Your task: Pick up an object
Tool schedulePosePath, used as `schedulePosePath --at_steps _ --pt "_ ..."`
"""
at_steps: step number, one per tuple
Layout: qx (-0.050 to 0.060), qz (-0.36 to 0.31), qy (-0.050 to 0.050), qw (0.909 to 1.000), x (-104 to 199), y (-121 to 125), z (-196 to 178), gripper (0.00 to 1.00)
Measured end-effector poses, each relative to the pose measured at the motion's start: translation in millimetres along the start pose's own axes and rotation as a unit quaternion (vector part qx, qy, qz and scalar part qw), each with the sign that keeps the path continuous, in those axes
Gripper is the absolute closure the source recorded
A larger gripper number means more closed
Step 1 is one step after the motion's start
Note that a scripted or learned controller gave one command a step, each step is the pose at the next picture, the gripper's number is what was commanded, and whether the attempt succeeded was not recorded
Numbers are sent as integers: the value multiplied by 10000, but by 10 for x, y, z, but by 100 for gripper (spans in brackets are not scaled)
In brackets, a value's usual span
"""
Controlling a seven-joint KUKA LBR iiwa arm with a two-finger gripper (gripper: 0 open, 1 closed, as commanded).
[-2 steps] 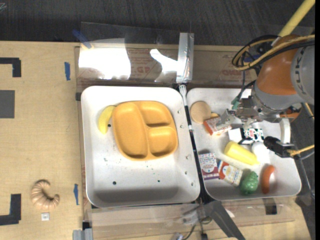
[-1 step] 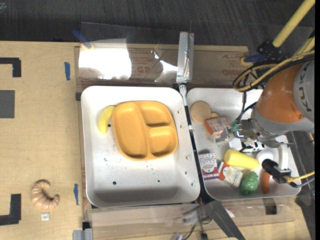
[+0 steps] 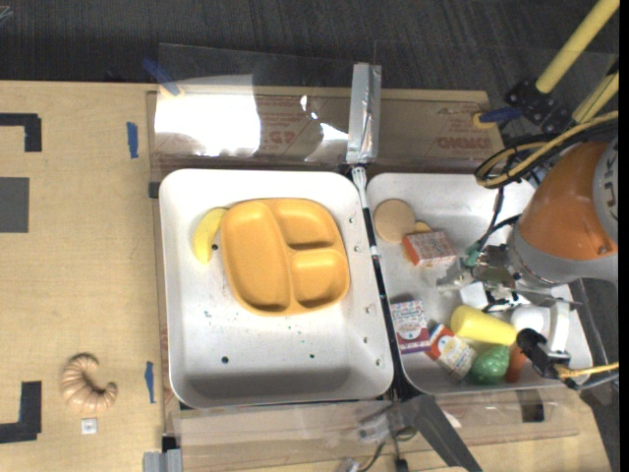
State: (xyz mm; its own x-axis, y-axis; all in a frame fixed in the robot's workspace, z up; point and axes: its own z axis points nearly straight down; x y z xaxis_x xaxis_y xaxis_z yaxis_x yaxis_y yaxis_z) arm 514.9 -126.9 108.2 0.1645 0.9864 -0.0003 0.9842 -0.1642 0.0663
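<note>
Two white bins point(image 3: 177, 264) point(image 3: 447, 190) — one orange tray point(image 3: 283, 254)

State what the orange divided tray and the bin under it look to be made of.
Orange divided tray: likely moulded plastic, matte to satin; the sign is its uniform colour, rounded compartments and soft highlights. Left bin: probably hard white plastic, smooth and semi-glossy, with rounded walls, bright glare near its rim and dark specks on the floor.

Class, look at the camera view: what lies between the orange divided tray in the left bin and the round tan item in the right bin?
In the camera view, the bins' adjoining rims lie between the orange divided tray and the round tan item; otherwise bare white floor.
</note>
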Motion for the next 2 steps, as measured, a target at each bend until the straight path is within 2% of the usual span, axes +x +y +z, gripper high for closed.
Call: schedulePosePath --at_steps 1,2 --pt "-20 404 -18 9992 -50 -135 -6 0" --pt "96 1681 -60 9857 162 518 41 0"
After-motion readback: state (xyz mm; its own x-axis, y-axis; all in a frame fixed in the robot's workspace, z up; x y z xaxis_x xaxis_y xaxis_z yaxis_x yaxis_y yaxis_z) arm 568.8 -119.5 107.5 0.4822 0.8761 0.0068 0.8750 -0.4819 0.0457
